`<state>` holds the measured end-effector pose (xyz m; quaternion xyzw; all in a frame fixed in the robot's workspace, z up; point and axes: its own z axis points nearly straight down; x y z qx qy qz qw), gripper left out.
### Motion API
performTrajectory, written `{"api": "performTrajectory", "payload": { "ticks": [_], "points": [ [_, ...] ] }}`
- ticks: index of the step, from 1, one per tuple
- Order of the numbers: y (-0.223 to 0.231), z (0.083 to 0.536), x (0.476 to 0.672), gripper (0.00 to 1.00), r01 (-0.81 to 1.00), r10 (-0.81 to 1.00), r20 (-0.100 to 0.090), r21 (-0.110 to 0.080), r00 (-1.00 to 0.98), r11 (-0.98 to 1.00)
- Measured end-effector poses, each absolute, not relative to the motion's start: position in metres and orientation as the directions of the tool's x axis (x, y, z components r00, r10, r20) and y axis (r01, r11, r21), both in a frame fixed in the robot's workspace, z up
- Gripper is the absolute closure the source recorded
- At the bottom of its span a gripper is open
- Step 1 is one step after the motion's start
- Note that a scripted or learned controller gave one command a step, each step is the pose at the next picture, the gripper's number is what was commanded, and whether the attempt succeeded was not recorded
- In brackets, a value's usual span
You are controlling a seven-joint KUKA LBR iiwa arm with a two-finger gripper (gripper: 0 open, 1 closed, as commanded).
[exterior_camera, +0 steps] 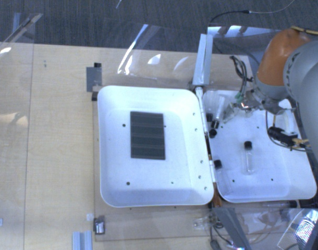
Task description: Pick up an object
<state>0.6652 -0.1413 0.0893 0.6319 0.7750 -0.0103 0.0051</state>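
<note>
The gripper (241, 102) hangs over the far part of the right bin (300, 189), and whether its fingers are open or closed cannot be told from this slant. Just below the fingers, nearer the camera, a clear vial (248, 158) with a small black cap lies on the bin floor, its cap end pointing toward the gripper. In the left bin (109, 184) lies a dark ribbed rectangular block (147, 135), well apart from the fingers.
</note>
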Motion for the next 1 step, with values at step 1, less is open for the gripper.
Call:
{"api": "performTrajectory", "payload": {
  "ticks": [1],
  "points": [
    [-0.1049,0.0939,0.5863,0.00,0.945,0.945,-0.021,0.017,-0.325,0.326]
  ]
}}
